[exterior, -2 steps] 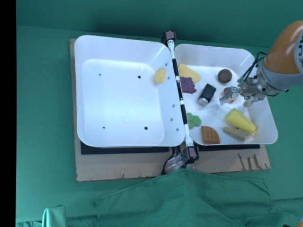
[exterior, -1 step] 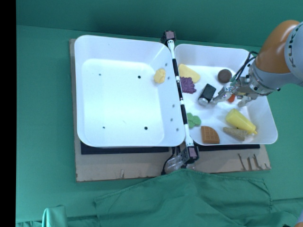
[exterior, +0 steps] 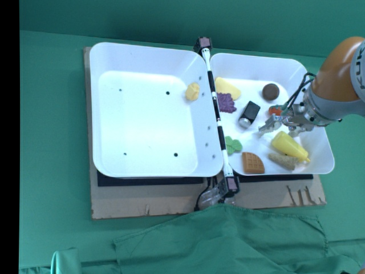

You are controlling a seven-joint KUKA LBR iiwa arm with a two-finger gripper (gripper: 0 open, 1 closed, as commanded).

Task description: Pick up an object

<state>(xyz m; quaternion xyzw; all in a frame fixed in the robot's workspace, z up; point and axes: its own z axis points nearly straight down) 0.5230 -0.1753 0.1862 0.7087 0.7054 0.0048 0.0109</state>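
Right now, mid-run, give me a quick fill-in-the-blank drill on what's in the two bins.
1. The yellow lump lies alone in the ____ bin.
2. The purple grape bunch sits in the ____ bin.
3. The gripper hovers over the ____ bin.
4. The waffle piece lies beside the ____ clover shape.

Missing words: left; right; right; green

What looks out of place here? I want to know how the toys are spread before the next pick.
One small yellow piece sits alone in the left bin, near its right wall. Everything else, such as the purple piece and black block, is crowded in the right bin. Nothing looks spilled or damaged.
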